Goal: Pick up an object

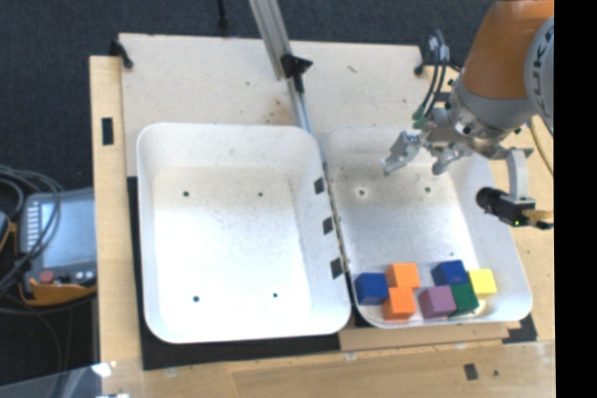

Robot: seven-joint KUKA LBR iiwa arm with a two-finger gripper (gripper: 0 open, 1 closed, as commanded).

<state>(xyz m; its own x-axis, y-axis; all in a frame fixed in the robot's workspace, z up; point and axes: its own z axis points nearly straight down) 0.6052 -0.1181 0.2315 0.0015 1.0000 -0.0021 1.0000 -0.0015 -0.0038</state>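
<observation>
Two spread grey fingers of the tool (422, 156) hang wide open with nothing between them, above the far end of the shallow white right bin (373, 200). Small coloured wooden blocks (424, 290) lie well apart from the tool, bunched at the bin's near end: blue, orange, purple, green and yellow, touching each other.
</observation>
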